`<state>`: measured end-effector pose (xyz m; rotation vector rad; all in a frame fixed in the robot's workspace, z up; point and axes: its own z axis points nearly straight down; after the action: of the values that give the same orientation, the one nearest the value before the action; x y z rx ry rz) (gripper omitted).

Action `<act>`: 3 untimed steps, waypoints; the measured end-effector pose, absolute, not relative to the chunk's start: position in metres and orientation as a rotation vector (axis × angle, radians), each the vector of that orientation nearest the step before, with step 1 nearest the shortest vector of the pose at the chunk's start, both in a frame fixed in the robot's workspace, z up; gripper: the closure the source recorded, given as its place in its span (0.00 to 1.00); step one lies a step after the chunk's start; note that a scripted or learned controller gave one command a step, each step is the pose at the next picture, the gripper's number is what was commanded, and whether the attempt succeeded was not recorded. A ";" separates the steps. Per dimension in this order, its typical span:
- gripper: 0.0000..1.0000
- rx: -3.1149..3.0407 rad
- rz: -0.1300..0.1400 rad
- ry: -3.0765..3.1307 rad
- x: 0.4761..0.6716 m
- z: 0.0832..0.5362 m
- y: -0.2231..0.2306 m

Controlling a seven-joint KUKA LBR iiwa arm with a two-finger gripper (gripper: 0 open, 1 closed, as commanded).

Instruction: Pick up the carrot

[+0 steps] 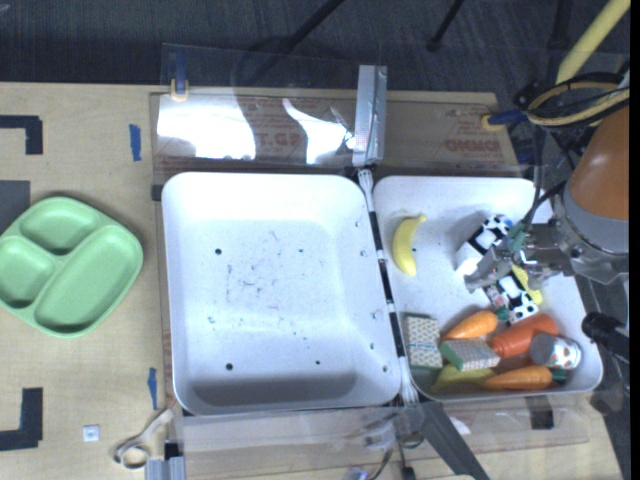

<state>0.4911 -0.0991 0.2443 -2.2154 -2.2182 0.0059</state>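
An orange carrot (470,326) lies in the right bin (440,190) near its front, pointing left beside a striped block. A second, longer carrot (520,376) rests along the front wall. My gripper (503,265) hangs over the middle of the right bin, just above and behind the carrots, among black-and-white checkered pieces (490,233). The grey arm with its orange band (608,173) reaches in from the right.
A yellow banana (404,243) lies at the right bin's left side. A red-orange vegetable (520,338), a small grey figure (548,351) and a striped sponge-like block (422,340) crowd the front. The left bin (190,208) adjoins it. A green divided plate (65,263) sits far left.
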 end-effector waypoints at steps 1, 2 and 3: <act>0.00 -1.892 0.004 -2.500 0.478 0.142 -0.094; 0.00 -1.688 -0.017 -2.673 0.488 0.092 -0.144; 0.00 -1.681 0.001 -2.651 0.522 0.227 -0.185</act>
<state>0.5221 -0.1854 0.2267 -1.6812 -2.6506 0.0006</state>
